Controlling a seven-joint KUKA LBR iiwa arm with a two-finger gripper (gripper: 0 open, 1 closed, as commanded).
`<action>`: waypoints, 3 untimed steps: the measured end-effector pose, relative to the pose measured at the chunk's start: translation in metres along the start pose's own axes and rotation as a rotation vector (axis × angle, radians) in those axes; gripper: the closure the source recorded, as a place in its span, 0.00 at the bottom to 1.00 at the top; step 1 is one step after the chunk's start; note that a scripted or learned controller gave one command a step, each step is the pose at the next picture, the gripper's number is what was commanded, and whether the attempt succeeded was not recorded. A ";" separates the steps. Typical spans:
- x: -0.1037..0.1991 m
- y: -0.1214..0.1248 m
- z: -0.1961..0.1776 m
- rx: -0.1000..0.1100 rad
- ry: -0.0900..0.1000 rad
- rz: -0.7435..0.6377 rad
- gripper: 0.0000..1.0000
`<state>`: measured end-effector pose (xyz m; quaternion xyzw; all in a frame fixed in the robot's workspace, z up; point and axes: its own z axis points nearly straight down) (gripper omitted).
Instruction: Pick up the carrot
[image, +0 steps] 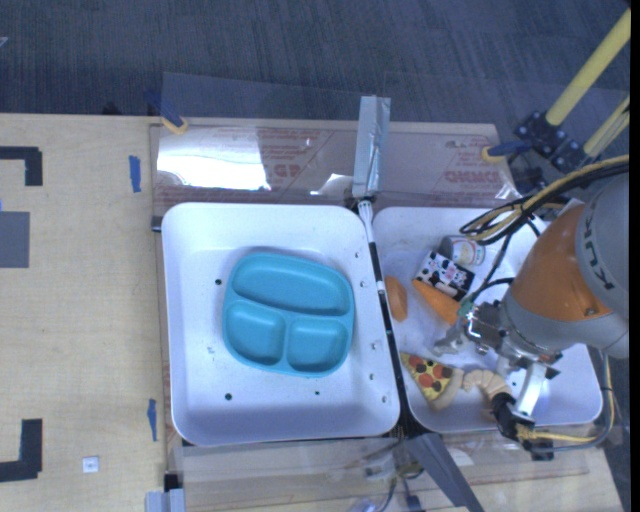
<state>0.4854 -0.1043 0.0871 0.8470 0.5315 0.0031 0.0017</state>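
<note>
Camera view gave me the carrot (436, 299) lying in the right bin (580, 395), in its left half, an orange wedge pointing left and tilted a little down toward the right. Its right end sat just beside the claw (468, 325), which hung low over the bin at the end of the arm (560, 280); from this slant I could not tell whether the claw was spread or pressed together, nor whether it touched the carrot. Just left of the carrot, near the wall between the bins, lay a smaller rounded orange piece (397, 298), apart from it. Above the carrot's right end sat a small white box with black markings (444, 272), with a round silver object (466, 250) touching its upper right. Below the carrot, near the bin's front edge, a toy pizza slice (432, 377) lay flat, and a tan, lumpy item (481, 381) rested just to its right, partly under the arm's hardware. Black and yellow cables (515, 215) looped over the arm's orange band. The left bin (190, 330) held a blue divided plate (289, 311), set near its centre, well apart from the carrot. Both bins stood on the pale wooden counter (70, 320).
</note>
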 end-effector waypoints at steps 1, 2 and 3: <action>0.029 0.043 0.000 0.000 -0.003 -0.243 0.00; 0.030 0.044 -0.011 -0.005 -0.002 -0.244 1.00; 0.123 0.022 -0.099 0.002 0.002 -0.418 1.00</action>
